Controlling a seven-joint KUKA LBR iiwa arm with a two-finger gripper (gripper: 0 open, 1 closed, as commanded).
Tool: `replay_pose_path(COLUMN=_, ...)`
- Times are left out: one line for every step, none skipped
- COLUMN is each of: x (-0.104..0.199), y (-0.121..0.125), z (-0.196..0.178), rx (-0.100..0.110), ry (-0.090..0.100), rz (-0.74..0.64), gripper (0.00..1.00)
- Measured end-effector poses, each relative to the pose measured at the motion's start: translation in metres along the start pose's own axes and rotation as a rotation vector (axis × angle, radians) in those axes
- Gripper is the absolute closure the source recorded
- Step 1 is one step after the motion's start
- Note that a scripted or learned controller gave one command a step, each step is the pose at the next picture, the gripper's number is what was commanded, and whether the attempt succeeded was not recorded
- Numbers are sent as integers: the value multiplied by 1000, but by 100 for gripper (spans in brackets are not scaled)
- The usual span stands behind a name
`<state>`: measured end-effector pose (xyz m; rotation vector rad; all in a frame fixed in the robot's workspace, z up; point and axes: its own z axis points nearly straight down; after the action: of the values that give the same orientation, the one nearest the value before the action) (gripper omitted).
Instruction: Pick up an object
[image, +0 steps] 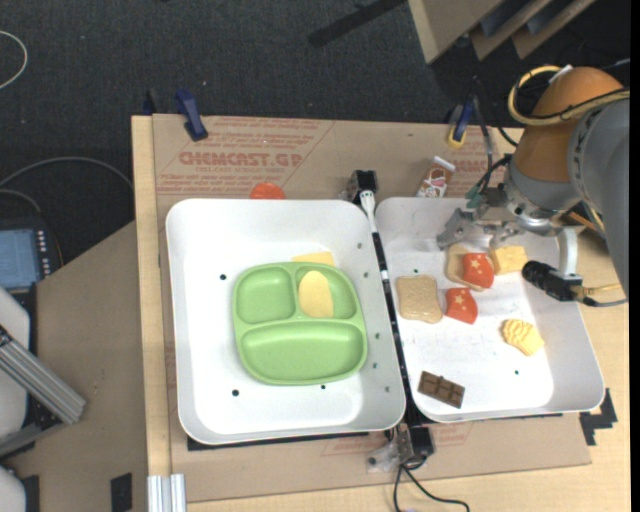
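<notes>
Camera view looks down on my arm (590, 150) reaching in over the far end of the right bin (575, 390), with my jaws (482, 228) low above its back corner. I judge this to be the approach step: nothing is lifted yet, and I am lining up over the cluster of toy food. How wide my jaws stand I cannot tell; the metal parts blur together from this angle, and I see nothing held in them.

Nearest candidates lie just in front of me: a red piece (478, 268) touching a yellow-orange block (509, 259), with a second red piece (462, 305) and a tan slice (419, 298) nearby. A yellow ridged piece (522, 335) and a chocolate bar (441, 389) sit farther toward the near side. In the left bin (200, 400), a green divided plate (298, 325) carries a pale yellow item (316, 294).

Next I should pick one piece, likely the nearest red one, centre over it and descend; its neighbour crowds it, so a clean straddle matters.
</notes>
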<state>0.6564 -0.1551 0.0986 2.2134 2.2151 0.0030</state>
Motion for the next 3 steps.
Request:
replay_pose_path(x=40, y=-63, z=8, rx=-3, ry=1, rz=1, gripper=0)
replay_pose_path(x=38, y=-59, z=-4, rx=-9, ry=-1, rz=2, gripper=100)
replay_pose_path(x=94, y=-102, z=-92, rx=5, ry=8, rz=-4, gripper=100)
